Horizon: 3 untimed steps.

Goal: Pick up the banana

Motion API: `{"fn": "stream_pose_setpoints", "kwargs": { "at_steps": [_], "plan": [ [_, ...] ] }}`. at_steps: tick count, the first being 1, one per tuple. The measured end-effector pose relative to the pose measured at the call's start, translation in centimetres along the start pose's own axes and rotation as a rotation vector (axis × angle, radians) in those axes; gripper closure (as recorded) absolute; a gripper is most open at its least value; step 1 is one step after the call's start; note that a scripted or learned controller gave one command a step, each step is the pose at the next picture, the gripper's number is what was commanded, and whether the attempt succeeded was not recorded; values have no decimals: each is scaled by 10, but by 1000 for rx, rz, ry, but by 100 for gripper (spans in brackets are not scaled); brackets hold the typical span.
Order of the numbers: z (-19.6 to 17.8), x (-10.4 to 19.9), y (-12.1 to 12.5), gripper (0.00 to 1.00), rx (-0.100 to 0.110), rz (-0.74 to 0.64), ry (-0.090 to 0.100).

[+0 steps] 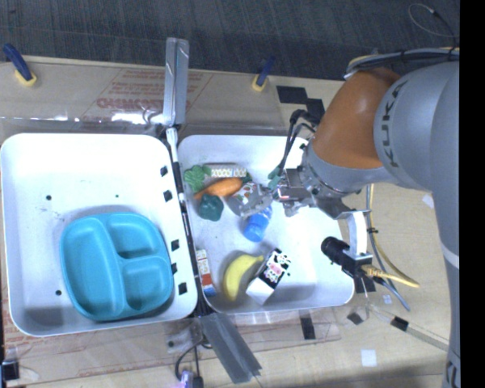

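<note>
Banana [238,273] lies at the right bin's [323,297] near edge — pincer [276,191] well apart, above a blue bottle [257,225].

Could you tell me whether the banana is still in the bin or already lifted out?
In: the banana lies on the right bin's floor.

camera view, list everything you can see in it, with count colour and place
bins: 2, white, side by side on the bench
divided tray: 1, light blue, in the left bin, toward its near edge
banana: 1, yellow, right bin, near its front wall
black and white carton: 1, right bin, touching the banana's right side
carrot: 1, orange, right bin, upper left part
teal object: 1, just below the carrot
blue bottle: 1, middle of the right bin
clamps: 2, blue, on the bench's far edge
arm: 1, grey with an orange band, reaching in from the right
gripper: 1, over the right bin's middle, apart from the banana
</note>
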<state>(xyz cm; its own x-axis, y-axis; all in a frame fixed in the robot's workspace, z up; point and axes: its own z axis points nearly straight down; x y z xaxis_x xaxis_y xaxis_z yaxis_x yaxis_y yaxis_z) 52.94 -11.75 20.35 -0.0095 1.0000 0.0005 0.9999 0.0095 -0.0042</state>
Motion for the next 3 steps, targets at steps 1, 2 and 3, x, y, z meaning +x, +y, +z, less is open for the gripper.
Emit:
{"fn": "stream_pose_setpoints", "kwargs": {
  "at_steps": [1,2,3],
  "plan": [
    [114,14,-52,0,-2,41,0],
    [105,14,-52,100,-2,36,-1],
    [-19,-14,-52,100,-3,177,-1]
  ]
}}
